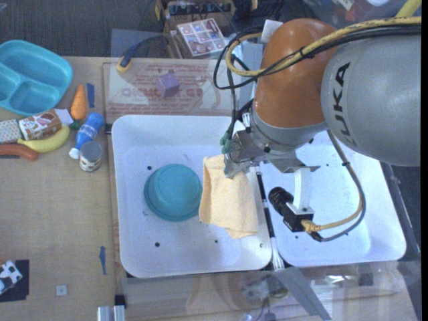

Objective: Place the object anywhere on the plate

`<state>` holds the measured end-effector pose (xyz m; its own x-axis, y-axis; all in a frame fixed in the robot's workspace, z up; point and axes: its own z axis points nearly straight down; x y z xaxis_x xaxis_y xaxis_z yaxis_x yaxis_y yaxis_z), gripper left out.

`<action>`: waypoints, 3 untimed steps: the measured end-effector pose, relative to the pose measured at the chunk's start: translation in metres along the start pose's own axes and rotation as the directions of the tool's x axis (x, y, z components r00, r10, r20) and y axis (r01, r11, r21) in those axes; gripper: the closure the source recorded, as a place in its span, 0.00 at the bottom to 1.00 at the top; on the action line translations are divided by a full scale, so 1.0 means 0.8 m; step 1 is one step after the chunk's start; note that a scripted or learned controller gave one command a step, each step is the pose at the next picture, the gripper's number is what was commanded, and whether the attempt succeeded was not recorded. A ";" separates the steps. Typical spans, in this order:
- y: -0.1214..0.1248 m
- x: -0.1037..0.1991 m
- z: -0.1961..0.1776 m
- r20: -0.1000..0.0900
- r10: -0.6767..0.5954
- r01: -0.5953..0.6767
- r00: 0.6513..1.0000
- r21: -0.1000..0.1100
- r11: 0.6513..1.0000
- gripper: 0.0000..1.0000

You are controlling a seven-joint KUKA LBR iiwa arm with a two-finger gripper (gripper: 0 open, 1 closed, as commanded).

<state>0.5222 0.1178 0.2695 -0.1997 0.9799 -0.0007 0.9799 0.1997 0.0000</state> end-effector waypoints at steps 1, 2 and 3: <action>0.048 0.059 0.036 0.000 -0.053 0.053 0.999 -0.001 0.999 1.00; 0.087 0.073 -0.007 0.000 -0.104 0.104 0.995 -0.001 0.995 1.00; 0.087 0.074 -0.008 0.000 -0.105 0.105 0.994 -0.002 0.994 0.00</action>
